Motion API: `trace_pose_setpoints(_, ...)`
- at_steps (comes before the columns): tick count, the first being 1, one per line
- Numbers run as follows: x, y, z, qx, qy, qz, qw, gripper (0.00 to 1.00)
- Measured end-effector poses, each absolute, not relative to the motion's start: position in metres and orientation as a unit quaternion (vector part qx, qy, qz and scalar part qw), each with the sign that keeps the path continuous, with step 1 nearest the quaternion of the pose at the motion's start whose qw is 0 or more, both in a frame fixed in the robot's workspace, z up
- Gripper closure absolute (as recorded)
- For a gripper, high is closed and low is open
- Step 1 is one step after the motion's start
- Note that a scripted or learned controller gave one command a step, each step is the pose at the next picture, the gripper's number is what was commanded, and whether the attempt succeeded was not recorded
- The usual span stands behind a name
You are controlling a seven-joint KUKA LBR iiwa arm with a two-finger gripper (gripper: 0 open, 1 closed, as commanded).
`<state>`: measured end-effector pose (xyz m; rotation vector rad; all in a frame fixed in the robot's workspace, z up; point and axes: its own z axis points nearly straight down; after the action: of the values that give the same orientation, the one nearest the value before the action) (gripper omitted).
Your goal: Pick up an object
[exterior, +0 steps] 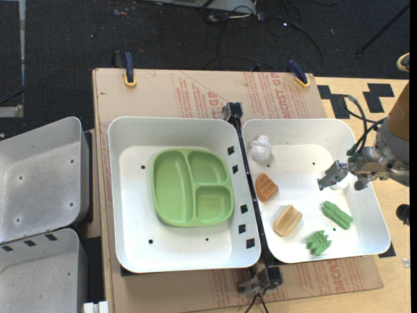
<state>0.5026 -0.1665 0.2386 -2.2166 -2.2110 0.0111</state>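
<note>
The right bin (pixel 306 132) holds a white crumpled object (pixel 260 149) at its back left, a brown waffle-like piece (pixel 266 187), a tan bread roll (pixel 287 220), a green bean-like piece (pixel 337 214) and a small green leafy piece (pixel 318 242). My gripper (pixel 335 177) hangs over the right side of this bin, just above and behind the green bean-like piece, reaching in from the right. Nothing shows between its fingers. The left bin (pixel 130 194) holds a green divided plate (pixel 193 187).
A black divider (pixel 247 181) runs between the two bins. Both bins rest on a cardboard sheet (pixel 182 90) held by clamps (pixel 129 70) at the back. More white trays (pixel 39 175) lie to the far left. Cables lie on the dark floor behind.
</note>
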Motion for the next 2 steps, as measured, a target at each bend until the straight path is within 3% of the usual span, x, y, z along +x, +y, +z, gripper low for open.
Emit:
trace_pose_setpoints(1, 0.505, -0.166, 0.245, -0.707, -0.707, 0.0002, 0.0, 0.0)
trace_pose_setpoints(2, 0.51, -0.156, 0.19, -0.707, -0.707, 0.0006, 0.001, 0.0)
